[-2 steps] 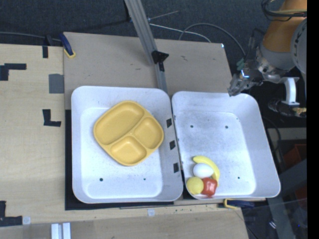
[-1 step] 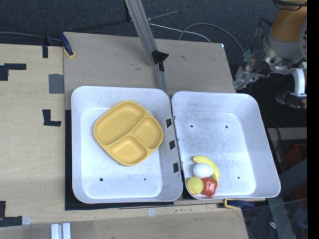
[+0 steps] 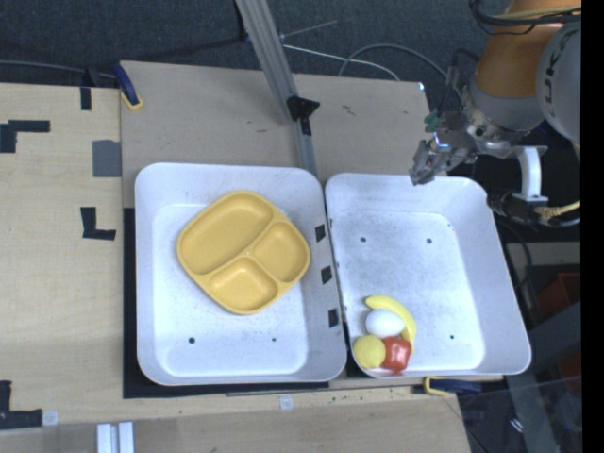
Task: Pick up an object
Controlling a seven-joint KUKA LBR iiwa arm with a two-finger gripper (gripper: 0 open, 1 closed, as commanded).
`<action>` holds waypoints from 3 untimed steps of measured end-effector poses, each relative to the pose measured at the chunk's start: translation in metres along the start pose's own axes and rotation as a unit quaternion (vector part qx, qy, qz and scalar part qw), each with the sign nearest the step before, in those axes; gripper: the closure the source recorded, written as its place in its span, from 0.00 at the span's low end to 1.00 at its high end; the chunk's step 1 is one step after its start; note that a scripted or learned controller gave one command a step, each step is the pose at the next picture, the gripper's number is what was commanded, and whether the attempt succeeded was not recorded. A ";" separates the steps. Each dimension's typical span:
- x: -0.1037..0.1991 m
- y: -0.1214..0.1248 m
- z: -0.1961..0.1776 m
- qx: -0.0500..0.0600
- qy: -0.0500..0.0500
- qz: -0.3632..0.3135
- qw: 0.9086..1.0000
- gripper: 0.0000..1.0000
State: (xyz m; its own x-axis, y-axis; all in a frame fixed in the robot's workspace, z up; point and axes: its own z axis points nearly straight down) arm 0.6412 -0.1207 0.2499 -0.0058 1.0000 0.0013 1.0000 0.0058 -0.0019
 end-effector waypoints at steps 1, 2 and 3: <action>0.042 -0.011 0.004 0.000 0.000 0.000 1.000 1.00; 0.101 -0.026 0.002 0.000 0.000 -0.001 1.000 1.00; 0.150 -0.048 0.018 0.001 0.000 0.000 1.000 1.00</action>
State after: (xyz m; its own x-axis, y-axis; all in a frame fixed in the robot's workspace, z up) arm 0.5923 0.0294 0.2323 -0.0058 1.0000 0.0008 1.0000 0.0058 -0.0048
